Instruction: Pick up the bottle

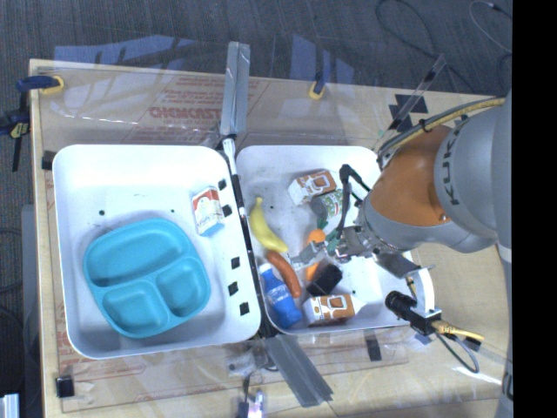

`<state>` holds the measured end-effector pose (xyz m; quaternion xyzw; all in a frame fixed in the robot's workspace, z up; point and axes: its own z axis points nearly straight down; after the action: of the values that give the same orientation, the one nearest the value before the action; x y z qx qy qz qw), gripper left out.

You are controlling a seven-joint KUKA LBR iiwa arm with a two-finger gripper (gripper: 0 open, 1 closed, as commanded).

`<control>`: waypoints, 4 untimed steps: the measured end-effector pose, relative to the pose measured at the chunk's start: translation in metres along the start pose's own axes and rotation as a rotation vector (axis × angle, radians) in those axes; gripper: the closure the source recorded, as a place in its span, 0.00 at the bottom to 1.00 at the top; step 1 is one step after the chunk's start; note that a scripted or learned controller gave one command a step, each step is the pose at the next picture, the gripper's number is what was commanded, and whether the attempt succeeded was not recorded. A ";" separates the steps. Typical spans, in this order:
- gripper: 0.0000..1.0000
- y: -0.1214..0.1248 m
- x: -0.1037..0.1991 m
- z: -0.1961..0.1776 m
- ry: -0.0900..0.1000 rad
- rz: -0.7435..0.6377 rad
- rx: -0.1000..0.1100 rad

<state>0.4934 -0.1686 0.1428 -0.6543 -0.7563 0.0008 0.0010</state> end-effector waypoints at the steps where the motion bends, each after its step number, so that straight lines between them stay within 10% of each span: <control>1: 0.00 -0.005 0.044 0.035 -0.005 0.023 -0.005; 4: 0.00 -0.004 0.054 0.039 -0.025 0.245 -0.030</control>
<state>0.4817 -0.1156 0.1041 -0.7418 -0.6704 -0.0020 -0.0183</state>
